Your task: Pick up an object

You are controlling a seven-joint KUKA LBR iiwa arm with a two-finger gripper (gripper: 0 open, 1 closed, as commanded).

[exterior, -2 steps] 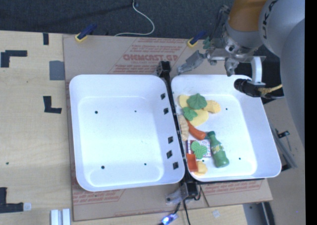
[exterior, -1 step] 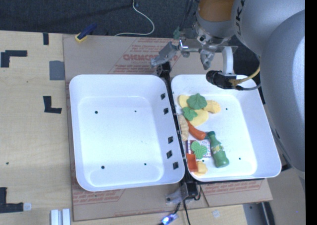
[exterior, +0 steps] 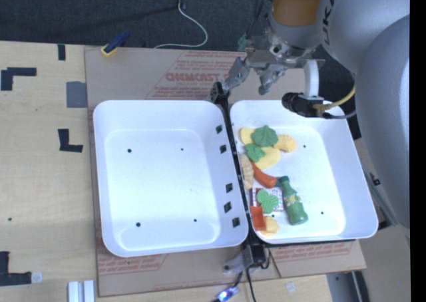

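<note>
Gripper (exterior: 251,81) raised beyond right bin (exterior: 346,161), fingers parted, nothing held | toys (exterior: 269,177) heaped inside it | pick not yet made

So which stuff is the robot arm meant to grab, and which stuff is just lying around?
For the job:
- gripper, open, above the bins' far edge
- green bottle
- green leafy toy
- yellow toy pieces
- orange-red piece
- right bin holding them

Just lying about:
- left bin
- blue and yellow clip
- white cable
- cardboard sheet
</note>
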